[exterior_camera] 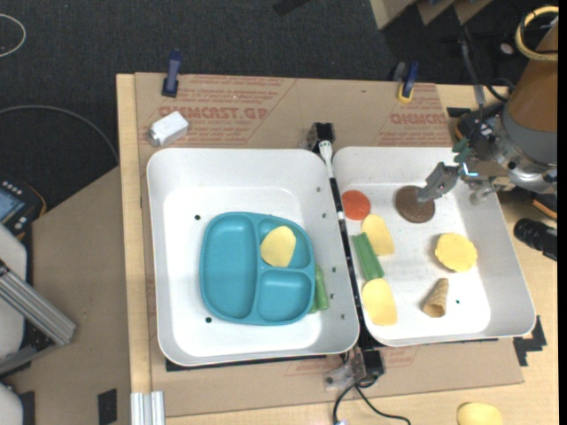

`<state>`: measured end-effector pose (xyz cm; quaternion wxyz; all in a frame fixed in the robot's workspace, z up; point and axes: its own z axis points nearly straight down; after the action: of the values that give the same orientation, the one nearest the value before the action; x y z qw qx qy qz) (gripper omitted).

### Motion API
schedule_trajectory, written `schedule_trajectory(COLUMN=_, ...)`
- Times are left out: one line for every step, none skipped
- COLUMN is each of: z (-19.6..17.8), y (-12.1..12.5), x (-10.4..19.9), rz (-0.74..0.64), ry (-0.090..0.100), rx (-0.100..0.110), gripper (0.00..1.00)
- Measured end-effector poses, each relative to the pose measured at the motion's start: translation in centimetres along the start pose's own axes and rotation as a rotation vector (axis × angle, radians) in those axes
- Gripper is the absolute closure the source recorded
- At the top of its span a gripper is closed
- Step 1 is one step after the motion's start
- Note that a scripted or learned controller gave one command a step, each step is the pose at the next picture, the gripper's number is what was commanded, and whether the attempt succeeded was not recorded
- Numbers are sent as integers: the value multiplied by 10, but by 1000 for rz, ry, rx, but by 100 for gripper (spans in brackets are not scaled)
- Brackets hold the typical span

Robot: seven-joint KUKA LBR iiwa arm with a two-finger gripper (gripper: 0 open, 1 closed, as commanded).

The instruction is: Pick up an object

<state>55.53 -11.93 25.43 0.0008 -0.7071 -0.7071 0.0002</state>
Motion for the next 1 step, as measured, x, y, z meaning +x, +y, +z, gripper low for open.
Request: schedule_trajectory(z=127, y=11, x=-36, rz=3, ry=1, rx=8, gripper=0)
